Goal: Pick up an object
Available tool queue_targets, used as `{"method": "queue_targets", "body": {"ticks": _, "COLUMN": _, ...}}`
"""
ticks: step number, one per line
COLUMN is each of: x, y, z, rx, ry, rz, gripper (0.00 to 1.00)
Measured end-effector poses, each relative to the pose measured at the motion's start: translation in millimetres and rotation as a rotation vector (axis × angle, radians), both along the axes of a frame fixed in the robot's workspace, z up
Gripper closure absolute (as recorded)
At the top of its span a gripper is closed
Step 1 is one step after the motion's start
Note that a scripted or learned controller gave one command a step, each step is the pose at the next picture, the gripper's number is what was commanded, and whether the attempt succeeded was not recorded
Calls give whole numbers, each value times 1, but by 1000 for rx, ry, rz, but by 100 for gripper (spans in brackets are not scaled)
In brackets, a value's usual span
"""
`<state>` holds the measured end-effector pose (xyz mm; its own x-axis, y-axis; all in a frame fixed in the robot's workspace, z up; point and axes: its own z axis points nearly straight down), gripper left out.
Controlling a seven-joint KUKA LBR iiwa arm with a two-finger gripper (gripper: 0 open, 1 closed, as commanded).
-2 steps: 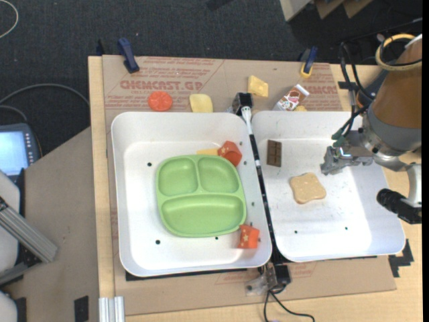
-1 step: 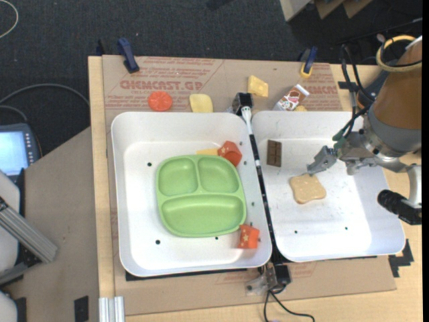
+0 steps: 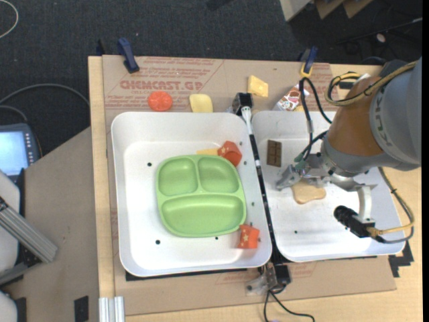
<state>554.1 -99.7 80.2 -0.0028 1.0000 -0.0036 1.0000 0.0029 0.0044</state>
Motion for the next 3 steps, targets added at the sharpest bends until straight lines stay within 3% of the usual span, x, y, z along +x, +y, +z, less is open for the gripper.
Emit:
{"method": "queue_targets", "body": {"ticks": 1, "x": 2, "y": -2, "z": 19, "rx": -2, "ry": -10, "rz": -3, "gripper": 100}}
{"method": "queue_targets", "body": {"ticks": 2, "x": 2, "y": -2, "z": 18, "rx": -1, "ry": -8, "rz": -3, "gripper": 0}}
{"method": "queue_targets", "body": {"ticks": 3, "x": -27, "y": -15, "z": 8, "rx": 2, "ry": -6, "rz": -2, "gripper": 0}}
